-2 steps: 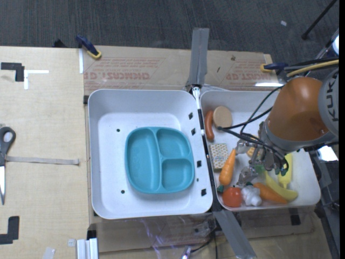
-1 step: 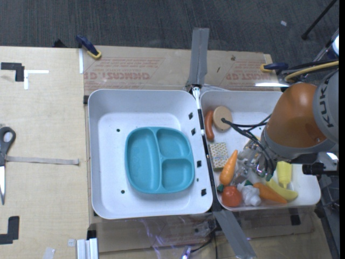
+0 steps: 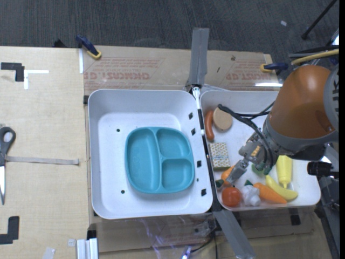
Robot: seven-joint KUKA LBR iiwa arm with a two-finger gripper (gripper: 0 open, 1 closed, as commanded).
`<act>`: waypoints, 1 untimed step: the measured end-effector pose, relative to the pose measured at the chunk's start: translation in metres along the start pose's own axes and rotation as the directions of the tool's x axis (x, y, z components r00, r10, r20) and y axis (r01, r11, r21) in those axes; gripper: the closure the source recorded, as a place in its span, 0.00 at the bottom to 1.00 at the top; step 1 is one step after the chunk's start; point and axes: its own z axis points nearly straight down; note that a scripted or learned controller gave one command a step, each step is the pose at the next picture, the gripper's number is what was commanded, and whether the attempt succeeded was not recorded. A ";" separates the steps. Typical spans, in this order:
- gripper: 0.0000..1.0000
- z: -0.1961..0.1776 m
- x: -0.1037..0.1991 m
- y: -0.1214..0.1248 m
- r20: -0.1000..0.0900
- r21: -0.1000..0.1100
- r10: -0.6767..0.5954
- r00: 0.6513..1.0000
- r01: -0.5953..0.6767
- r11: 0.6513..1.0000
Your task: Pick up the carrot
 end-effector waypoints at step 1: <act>0.00 0.064 -0.065 -0.015 -0.001 0.001 0.054 0.999 -0.054 0.999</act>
